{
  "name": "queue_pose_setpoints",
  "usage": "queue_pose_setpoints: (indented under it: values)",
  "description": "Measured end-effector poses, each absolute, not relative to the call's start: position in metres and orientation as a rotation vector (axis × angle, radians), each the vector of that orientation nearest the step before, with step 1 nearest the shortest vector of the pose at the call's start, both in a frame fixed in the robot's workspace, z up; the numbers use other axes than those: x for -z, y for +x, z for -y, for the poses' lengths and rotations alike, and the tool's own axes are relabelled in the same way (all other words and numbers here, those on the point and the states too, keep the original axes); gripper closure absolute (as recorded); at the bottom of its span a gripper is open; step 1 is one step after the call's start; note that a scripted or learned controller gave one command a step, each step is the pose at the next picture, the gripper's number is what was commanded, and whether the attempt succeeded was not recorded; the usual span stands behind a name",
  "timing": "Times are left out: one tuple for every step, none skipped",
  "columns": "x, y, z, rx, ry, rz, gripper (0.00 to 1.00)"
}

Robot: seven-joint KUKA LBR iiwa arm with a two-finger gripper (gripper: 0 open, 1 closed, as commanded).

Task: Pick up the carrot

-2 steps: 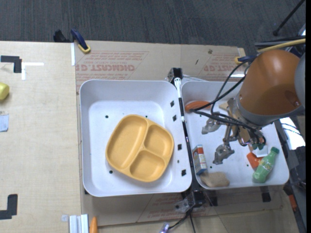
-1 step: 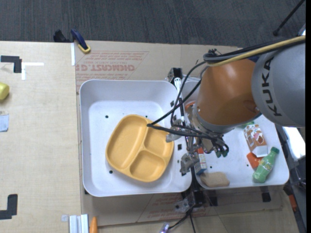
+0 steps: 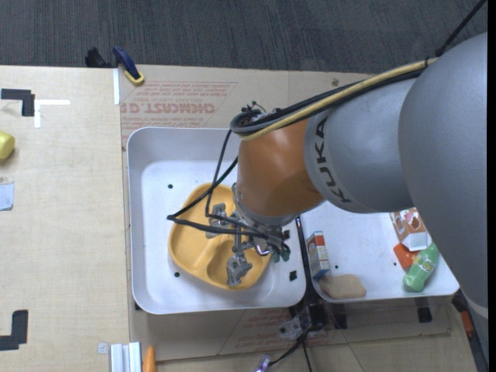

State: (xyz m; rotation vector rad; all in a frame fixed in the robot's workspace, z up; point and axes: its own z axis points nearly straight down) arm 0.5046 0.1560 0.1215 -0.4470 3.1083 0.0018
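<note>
the grey kuka arm [image 3: 403,130] with its orange band [image 3: 275,169] reaches over the left shallow white bin [image 3: 147,231], taken here as the landmark. the letters "kuka" read sideways on the grey housing just right of the orange band.

the two-finger gripper [image 3: 239,268] hangs low over the bin's near right part, above a yellow plastic bowl-like dish [image 3: 190,250] that lies on the bin floor. the metal fingers are in view but foreshortened; cannot tell whether the jaws are apart or together, and nothing is seen between them. black cables loop from the wrist across the dish.

the carrot cannot be made out for certain: a small orange piece [image 3: 148,356] lies outside the bin, at the bench's near edge below the bin's left corner, too small to identify.

right of the bin, in the second white bin [image 3: 364,239]: a tan rounded lump [image 3: 343,287], a small printed carton [image 3: 317,256], a green bottle-like thing [image 3: 421,270], an orange and white packet [image 3: 408,225]. print unreadable.

behind the bin, reversed red lettering on cardboard [image 3: 178,103], not legible. far left of the bin, a yellow object [image 3: 5,146].
</note>
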Motion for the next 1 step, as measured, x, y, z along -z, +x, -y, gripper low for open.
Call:
queue_pose_setpoints:
  values:
    - [-0.1314, 0.5072, -0.1562, -0.001, -0.448, -3.102, 1.00]
